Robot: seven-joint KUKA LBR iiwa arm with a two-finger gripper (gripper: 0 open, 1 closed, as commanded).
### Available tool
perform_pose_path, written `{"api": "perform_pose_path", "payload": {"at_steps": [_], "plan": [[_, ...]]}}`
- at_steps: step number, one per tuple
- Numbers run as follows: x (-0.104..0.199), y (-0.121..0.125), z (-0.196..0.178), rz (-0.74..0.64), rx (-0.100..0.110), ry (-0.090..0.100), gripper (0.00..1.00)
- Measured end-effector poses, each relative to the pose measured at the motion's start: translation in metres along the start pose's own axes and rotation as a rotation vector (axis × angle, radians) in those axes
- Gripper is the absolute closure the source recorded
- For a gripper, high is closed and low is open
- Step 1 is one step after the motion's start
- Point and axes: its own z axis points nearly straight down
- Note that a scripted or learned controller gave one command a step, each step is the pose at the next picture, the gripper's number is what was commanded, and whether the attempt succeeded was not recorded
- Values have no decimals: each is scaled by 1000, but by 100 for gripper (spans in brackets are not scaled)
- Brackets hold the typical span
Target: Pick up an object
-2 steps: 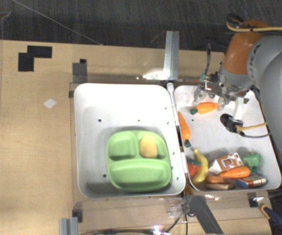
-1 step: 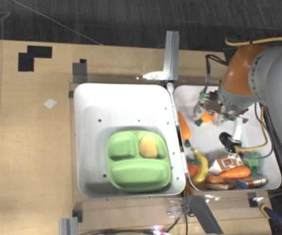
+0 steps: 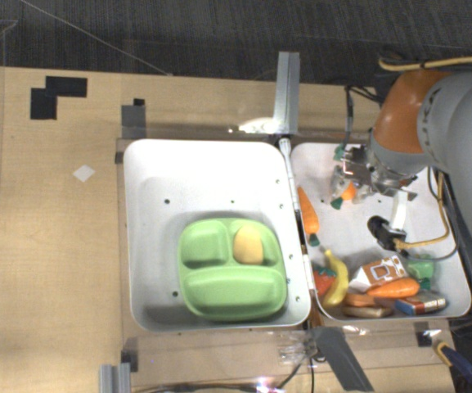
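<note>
With the gripper (image 3: 352,178) low in the right bin (image 3: 432,219), a small orange piece (image 3: 348,192) seemingly between its fingers though I cannot tell their state, any lift risks dropping it, since such a hold looks shallow.

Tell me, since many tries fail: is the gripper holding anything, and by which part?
It cannot be told. The gripper sits low in the right bin by a small orange piece, but no grasp shows.

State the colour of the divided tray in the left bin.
Light green tray, seen in the camera view.
</note>
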Motion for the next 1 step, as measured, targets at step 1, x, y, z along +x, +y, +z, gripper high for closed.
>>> {"api": "perform_pose_path", "payload": {"at_steps": [1], "plan": [[67,24,-83,-19,14,-5,100]]}}
